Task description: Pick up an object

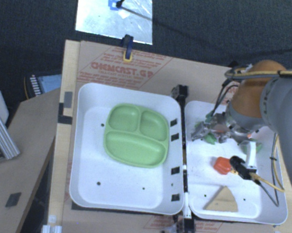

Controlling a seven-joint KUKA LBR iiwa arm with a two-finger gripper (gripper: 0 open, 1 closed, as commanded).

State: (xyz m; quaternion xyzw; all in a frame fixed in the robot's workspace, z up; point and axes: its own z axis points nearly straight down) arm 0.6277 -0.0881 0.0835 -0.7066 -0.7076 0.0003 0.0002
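My gripper is low over the back left part of the right bin, with the grey arm and its orange band coming in from the right. A green object lies right beneath the gripper, partly hidden by it. A further green bit peeks out from behind the wrist. An orange-red object rests in the middle of that bin. Near the bin's front lies a tan triangular piece.
The left bin holds a light green divided plate near its middle. A black clip strip runs between the two bins. Both bins stand on a cardboard sheet.
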